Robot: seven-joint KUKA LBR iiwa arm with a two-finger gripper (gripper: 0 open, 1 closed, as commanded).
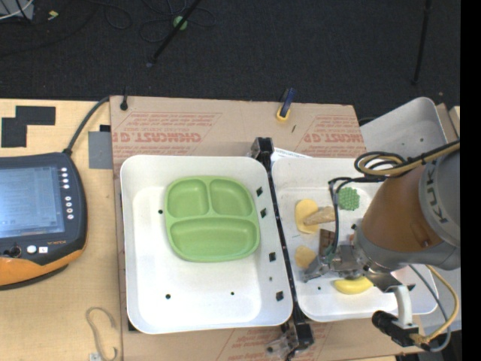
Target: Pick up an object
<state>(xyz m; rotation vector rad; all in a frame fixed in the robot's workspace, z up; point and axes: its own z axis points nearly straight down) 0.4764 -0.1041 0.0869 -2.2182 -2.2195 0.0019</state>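
The end effector [328, 265] is seen low in the right bin [316, 173], and whether it is apart or together cannot be told. A yellow, banana-like piece [352, 285] lies just beside it toward the near rim, its long axis running across the bin, while a yellow lump [305, 256] sits just to its left and a larger yellow piece [310, 215] and a green ball [348, 198] lie farther back. The left bin [143, 292] is occupied by a green divided plate [212, 219], well apart from the arm.
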